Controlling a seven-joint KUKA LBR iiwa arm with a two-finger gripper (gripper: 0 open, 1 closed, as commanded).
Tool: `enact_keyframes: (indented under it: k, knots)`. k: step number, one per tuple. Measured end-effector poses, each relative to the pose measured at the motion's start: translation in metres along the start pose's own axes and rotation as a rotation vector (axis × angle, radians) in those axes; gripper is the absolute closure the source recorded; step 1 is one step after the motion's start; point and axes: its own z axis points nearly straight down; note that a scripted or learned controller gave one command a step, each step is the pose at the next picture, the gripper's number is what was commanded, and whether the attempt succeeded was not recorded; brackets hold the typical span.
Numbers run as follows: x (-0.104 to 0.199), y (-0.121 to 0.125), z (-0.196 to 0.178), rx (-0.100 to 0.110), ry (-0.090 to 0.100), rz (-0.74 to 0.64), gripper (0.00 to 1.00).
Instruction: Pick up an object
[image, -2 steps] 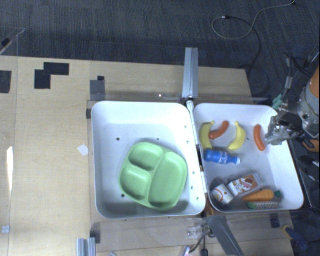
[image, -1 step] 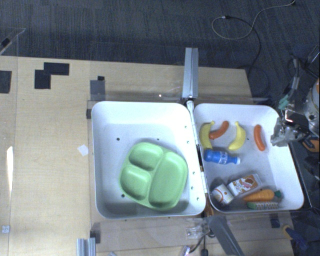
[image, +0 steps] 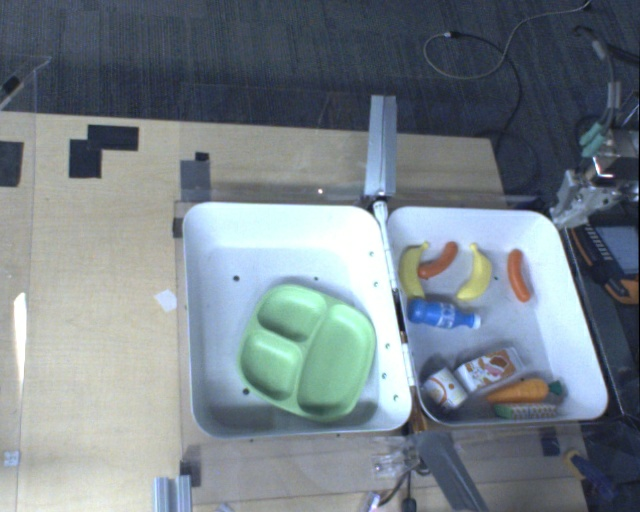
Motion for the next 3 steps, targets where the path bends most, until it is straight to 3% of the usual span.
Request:
enact_keyframes:
  k: [3]
  knots:
    - [0.004,0.005,-0.035,-0.018,-0.005,-0.023,1.00]
